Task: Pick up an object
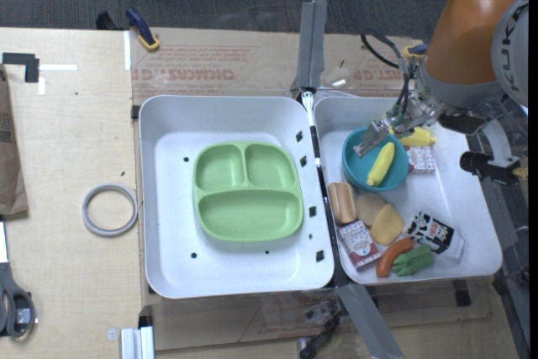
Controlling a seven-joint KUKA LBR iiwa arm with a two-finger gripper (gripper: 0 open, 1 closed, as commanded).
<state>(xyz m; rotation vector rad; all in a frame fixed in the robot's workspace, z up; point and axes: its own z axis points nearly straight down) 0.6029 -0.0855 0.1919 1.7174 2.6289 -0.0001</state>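
While the pincer (376, 139) hangs over the blue bowl (370, 168) in the right bin (471, 256), right of centre in the frame, you cannot tell from this slant how it is set. Your nearest target, the yellow banana-like toy (381, 164), lies tilted in that bowl, leaning toward its right rim. It looks light, stiff and smooth, so it may slip; take it across its narrow middle. The bowl's wall crowds it below, so your freest way out is straight up. Lower in the bin, the bread toy (341, 202), carrot toy (393, 256) and small cartons lie packed close. The left bin (160, 206) holds a green divided plate (248, 191).
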